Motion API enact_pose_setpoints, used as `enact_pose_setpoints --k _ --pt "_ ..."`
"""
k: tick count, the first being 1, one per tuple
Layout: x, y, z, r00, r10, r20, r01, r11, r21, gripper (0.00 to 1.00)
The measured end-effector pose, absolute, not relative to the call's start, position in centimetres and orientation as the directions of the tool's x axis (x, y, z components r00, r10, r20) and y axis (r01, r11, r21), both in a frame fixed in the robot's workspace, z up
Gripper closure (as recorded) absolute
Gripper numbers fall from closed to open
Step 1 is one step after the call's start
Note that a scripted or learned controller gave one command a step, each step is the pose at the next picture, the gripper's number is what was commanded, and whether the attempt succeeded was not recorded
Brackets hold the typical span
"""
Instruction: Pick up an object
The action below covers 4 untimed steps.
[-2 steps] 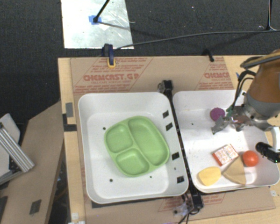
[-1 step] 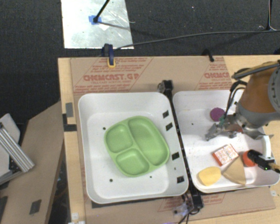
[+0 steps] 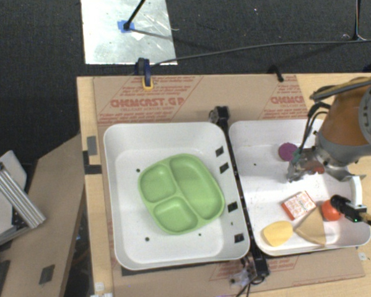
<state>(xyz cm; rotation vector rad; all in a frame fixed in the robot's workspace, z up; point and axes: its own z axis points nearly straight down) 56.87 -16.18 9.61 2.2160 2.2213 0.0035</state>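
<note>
Left bin (image 3: 123, 198) — holds one green tray (image 3: 180, 193) with three compartments, lying flat near the middle.

Right bin (image 3: 256, 191) — holds five items. Purple ball (image 3: 287, 150) near the far wall. Red-and-white box (image 3: 298, 204) on the floor toward the near side. Yellow piece (image 3: 277, 233) at the near wall. Tan wedge (image 3: 312, 230) just beside the yellow piece and touching the box's near corner. Red ball (image 3: 329, 212) beside the wedge, toward the right wall.

End effector (image 3: 296, 170) — low over the right bin, between the purple ball and the box; whether its fingers are apart or together cannot be told. Nothing visibly held.

Tabletop (image 3: 170, 96) — covered in printed cardboard.
</note>
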Motion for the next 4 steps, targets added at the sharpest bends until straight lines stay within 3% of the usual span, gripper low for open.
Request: enact_pose_setpoints --k 3,4 --pt "56.7 -16.8 25.5 -0.004 1.000 -0.002 1.000 0.004 0.008 1.00" --pt "56.8 -11.4 24.0 -0.009 1.000 0.002 1.000 0.009 0.002 1.00"
